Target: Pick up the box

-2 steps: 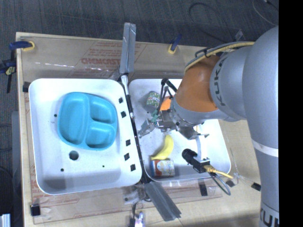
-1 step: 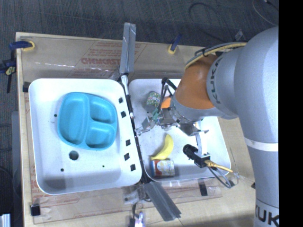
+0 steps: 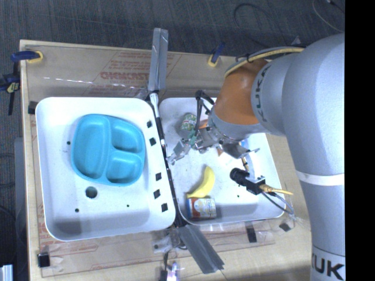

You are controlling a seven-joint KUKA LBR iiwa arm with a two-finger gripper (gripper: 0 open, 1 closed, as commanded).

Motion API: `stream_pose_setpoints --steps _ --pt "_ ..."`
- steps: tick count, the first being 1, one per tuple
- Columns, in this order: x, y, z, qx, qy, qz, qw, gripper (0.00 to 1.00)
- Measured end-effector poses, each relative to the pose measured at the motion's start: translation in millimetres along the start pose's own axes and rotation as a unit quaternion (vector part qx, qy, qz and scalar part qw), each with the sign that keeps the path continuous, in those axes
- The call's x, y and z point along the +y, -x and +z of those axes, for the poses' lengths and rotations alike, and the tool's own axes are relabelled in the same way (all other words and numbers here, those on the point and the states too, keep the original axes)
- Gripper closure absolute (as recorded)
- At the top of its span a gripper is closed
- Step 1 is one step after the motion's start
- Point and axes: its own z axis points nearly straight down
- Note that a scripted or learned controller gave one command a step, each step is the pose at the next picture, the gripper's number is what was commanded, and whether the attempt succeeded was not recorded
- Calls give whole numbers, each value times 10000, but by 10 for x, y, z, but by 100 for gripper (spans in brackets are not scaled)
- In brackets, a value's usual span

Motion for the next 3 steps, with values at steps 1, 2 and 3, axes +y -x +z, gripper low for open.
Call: stream_pose_setpoints --steps 1,2,3 --pt "31 14 3 13 23 544 9985 0" --pt "-104 -16 -1 -37 252 734 9970 0" --pt "-31 59 -78 26 41 42 10000 0"
